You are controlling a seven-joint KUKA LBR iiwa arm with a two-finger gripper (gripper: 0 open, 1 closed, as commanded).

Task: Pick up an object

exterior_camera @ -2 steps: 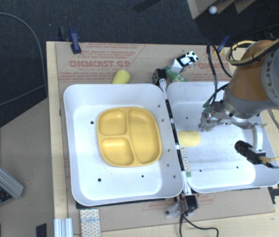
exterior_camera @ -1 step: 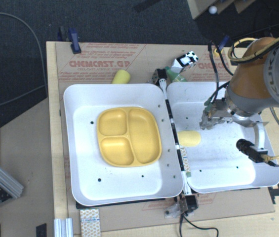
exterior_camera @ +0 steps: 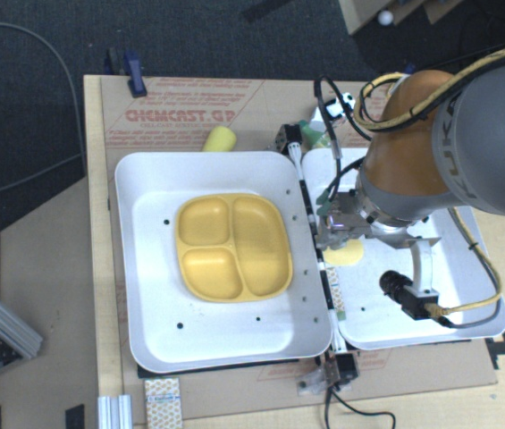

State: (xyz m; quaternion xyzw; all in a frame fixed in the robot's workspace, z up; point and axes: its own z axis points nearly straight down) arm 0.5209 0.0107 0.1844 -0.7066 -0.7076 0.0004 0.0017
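the pale yellow object lies in the right bin, close against that bin's left wall, next to the strip where the two bins meet. the claw is right over it, at the object's upper left edge, and looks to be touching it or very nearly so. from this high slanted view i cannot tell whether the claw is open or closed, and nothing can be seen gripped in it.

the arm reaches in from the right and covers much of the right bin. in the left bin sits a yellow divided plate, flat, three compartments, well apart from the claw. a small yellow piece lies on the counter just beyond the left bin's far rim.

my read: this is the approach or the closing-in of the pick, not yet the lift, since the object sits on the bin floor. the next move calls for the claw to sit squarely across the object and clear of the bin wall, then close firmly and rise straight. the wall crowding one side is the likely trouble.
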